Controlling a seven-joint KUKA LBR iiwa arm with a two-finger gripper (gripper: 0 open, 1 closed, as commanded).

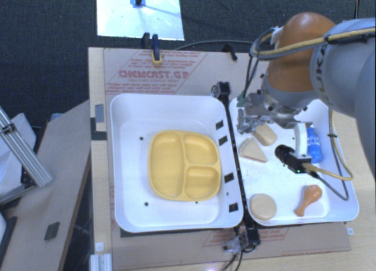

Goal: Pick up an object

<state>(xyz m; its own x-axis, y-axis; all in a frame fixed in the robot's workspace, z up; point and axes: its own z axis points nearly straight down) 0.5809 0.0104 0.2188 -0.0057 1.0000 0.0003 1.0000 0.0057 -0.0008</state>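
Presently: approach step, nothing lifted yet. My jaws hang low over the far left part of the right bin (279, 184). I cannot tell whether they are open or closed, and nothing shows between them.

Likeliest item: tan oblong piece (265, 134), just to the near right of the jaws and close beside a pale wedge (252, 151).

Next move, as I judge it: shift a little nearer and rightward, centre over the oblong piece, descend, then close on it.

Other stock, right bin: blue-and-white tube (310, 144) to the right; round tan disc (263, 206) near left; drumstick-shaped toy (308, 198) near right.

Left bin (129, 123): yellow divided plate (185, 165), well apart.

Obstacles: the wedge crowds the oblong piece, and the black strip between the bins (227, 130) stands close on the left.
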